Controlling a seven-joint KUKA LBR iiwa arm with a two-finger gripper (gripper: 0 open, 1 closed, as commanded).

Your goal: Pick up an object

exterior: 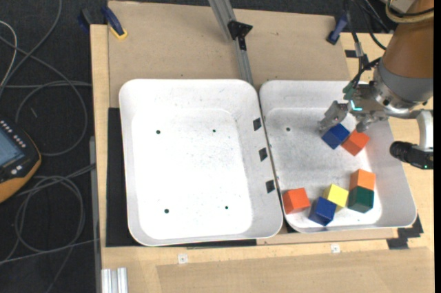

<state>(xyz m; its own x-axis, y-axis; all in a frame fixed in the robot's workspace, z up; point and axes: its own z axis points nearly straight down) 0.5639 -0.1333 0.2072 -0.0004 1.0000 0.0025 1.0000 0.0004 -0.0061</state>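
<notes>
My gripper point(347, 120) hangs over the back right part of the right bin point(303, 112), with its two fingers spread open. Just below the fingertips lie a blue cube point(335, 136) and an orange cube point(355, 143), side by side and touching. The left finger point(331, 114) ends just above the blue cube, the right finger close to the orange one. Neither cube sits between the fingers. The arm's grey wrist and orange band rise to the right.
Along the right bin's front edge lie an orange cube point(297, 199), a blue cube point(322, 210), a yellow cube point(337, 194), another orange cube point(363, 180) and a green cube point(360, 199). The left bin point(138, 147) stands beside it. A metal pole point(220, 2) slants over the bench's back.
</notes>
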